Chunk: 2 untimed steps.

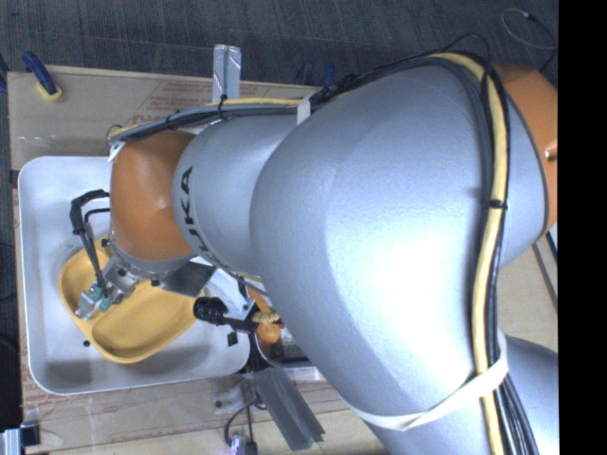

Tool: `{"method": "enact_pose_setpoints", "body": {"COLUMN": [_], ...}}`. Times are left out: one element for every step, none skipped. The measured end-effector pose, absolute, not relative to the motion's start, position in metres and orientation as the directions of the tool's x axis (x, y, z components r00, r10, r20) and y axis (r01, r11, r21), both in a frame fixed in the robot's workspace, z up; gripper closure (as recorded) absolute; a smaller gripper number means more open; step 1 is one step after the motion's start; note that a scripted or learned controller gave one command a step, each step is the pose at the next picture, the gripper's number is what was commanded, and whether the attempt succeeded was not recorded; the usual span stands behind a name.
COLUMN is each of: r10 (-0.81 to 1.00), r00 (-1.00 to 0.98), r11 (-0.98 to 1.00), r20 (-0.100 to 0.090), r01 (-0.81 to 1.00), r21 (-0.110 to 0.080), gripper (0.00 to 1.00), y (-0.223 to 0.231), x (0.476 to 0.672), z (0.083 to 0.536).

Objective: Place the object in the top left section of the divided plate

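A yellow divided plate (133, 335) lies in the left white bin (47, 254), toward its front. The arm's orange band and wrist reach down over the plate. My gripper (96, 299) hangs low over the plate's left part, close to its surface. Nothing shows clearly at the gripper's tip, which is small and partly hidden by cables. The arm's bulk covers the plate's right side and its dividers.
The grey arm covers the right bin and most of the bench. A small orange thing (269, 329) and a dark round rim (275, 354) peek out below the arm. A blue clip (42, 74) sits at the bench's back left corner.
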<state>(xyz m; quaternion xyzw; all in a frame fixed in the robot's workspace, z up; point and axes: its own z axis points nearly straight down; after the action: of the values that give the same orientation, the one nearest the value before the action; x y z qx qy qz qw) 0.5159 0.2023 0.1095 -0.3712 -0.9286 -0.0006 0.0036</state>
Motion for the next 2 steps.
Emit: {"method": "enact_pose_setpoints", "body": {"r10": [0.626,0.862], "r00": [-0.78,-0.508], "r11": [0.78,0.506], "r20": [0.005,0.006], "r01": [0.626,0.86], "r21": [0.022,0.068], "gripper": [0.0,0.0], "y": [0.177,0.171], "x": [0.533,0.49], "z": [0.108,0.108]}}
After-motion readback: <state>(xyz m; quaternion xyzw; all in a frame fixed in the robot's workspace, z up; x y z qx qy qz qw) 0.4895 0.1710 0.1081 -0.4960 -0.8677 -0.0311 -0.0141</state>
